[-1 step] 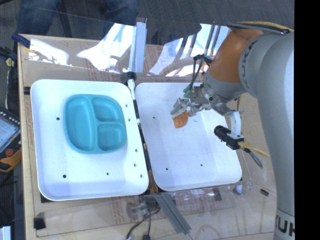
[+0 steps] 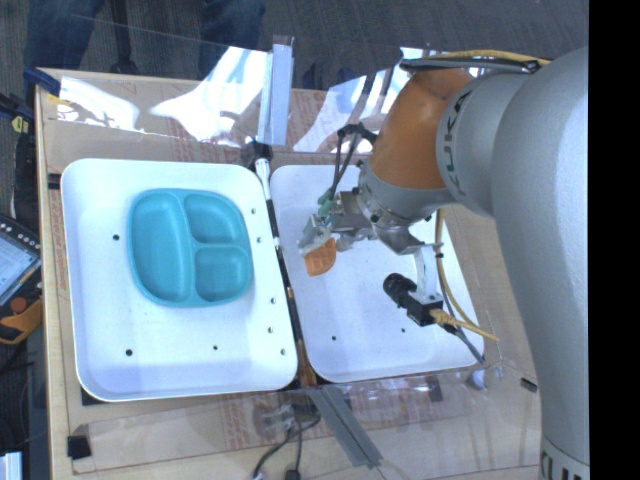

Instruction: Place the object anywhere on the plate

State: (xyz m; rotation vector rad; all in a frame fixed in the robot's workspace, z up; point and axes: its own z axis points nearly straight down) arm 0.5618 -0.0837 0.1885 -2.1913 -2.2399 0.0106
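Plate (image 2: 190,246): blue, three wells, in left bin (image 2: 90,353). Object (image 2: 320,259): orange piece, right bin (image 2: 350,353), just under gripper (image 2: 318,236); whether it is pinched, cannot tell. Advice: confirm hold, lift clear of bin walls, release over a well.

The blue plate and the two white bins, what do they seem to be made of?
The blue plate looks like moulded plastic: even colour, soft sheen, rounded compartments. The left bin and right bin look like glossy white plastic, though coated metal is possible.
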